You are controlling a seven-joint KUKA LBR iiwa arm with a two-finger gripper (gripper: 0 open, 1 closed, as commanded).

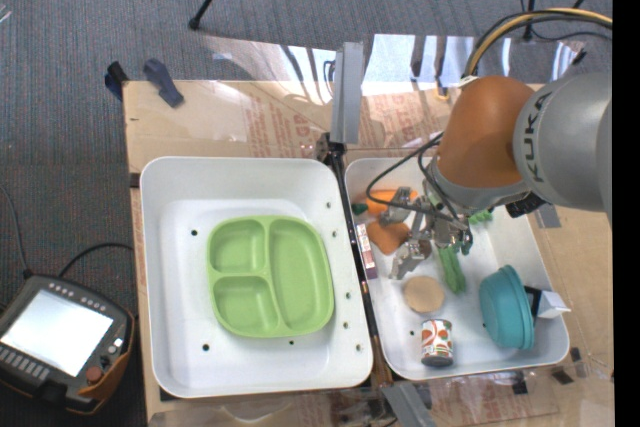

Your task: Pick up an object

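Observation:
My gripper (418, 240) hangs low over the left half of the right bin (480, 367), under the arm's orange band. Just to its left lies an orange-brown block (383, 237), with a smaller orange piece (382, 205) behind it. A tan round disc (423, 293) sits right below the gripper. A green stick-shaped item (451, 270) lies beside the gripper on its right. A small printed can (436, 341) stands near the bin's front edge. A teal bowl (506, 307) rests at the front right. Nothing visibly hangs from the gripper.
The left bin (180, 205) holds a green divided plate (270, 275). A dark flat strip (366, 250) lies along the right bin's left wall. A small white and black item (549, 301) sits by the teal bowl. A handheld screen (60, 340) lies on the floor at lower left.

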